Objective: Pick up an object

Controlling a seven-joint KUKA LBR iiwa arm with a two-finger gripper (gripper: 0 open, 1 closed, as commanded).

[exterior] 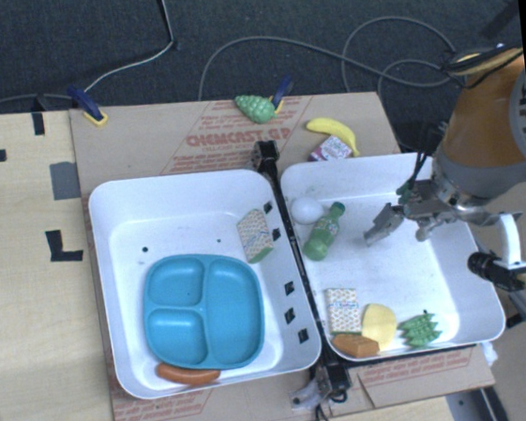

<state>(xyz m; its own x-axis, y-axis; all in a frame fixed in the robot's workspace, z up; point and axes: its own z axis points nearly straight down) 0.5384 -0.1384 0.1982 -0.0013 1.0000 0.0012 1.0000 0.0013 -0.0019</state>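
Nearest the camera, along the front wall of the right bin, lies a row of small toy foods: an orange carrot-like piece, a yellow wedge, a green leafy piece and a printed packet. The left bin holds a blue divided plate, an orange sausage at its front edge and a second printed packet near the divider.

The likeliest target is the green bottle, since it lies closest to the hand. It rests on its side on the floor of the right bin, touching a white egg-like ball near the divider. It appears to be a light, rigid plastic toy with a smooth, rounded body, so it may roll or slip under an off-centre pinch. The recommended grip is across the middle of the body, with the fingers set square to its long axis. The neck is too narrow for a secure hold.

The hand hangs over the middle of the right bin, just to the right of the bottle and apart from it. Nothing is visible between its fingers. Whether the fingers are spread or closed cannot be told from this angle.
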